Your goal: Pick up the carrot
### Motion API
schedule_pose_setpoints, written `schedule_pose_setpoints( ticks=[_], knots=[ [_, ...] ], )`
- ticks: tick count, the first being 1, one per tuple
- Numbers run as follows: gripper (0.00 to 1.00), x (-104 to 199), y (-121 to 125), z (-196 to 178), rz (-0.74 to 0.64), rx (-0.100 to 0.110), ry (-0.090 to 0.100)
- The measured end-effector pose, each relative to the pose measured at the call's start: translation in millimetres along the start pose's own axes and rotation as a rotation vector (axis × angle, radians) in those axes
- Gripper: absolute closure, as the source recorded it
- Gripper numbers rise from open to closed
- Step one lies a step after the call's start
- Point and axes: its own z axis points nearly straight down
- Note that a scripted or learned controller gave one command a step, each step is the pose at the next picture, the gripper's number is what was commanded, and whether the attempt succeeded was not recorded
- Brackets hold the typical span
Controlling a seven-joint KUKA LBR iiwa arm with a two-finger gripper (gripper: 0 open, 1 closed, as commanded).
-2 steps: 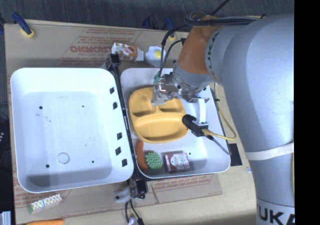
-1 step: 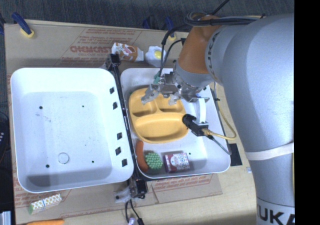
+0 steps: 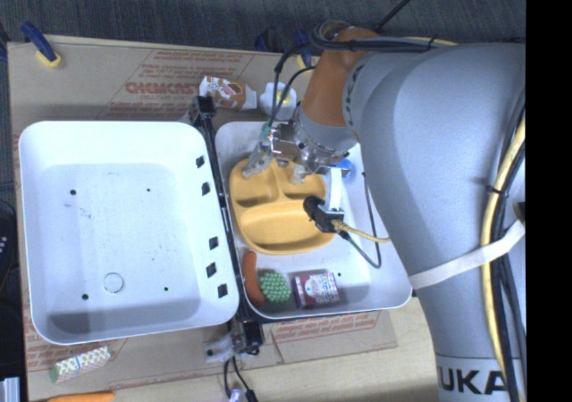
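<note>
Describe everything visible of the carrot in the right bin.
The carrot shows as a slim orange-red strip, lying lengthwise along the left wall of the right bin, near its front corner. Its surface looks smooth, perhaps plastic. A green ball sits against its right side, hiding part of it, and the yellow tray lies just beyond its far end.

A yellow divided tray [image 3: 268,213] lies in the right bin [image 3: 380,288]; below it sit a green ball [image 3: 273,286] and a dark red packet [image 3: 316,288].

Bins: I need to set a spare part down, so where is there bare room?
The left bin has bare floor between all its walls. The right bin is crowded: yellow tray, carrot, green ball, red packet, and the gripper above.
</note>
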Motion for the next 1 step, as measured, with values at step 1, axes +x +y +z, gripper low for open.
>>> schedule_pose_setpoints(
  ticks=[1],
  knots=[
    [1.00,0.4,2.4,-13.8,-0.006,-0.006,0.000]
  ],
)
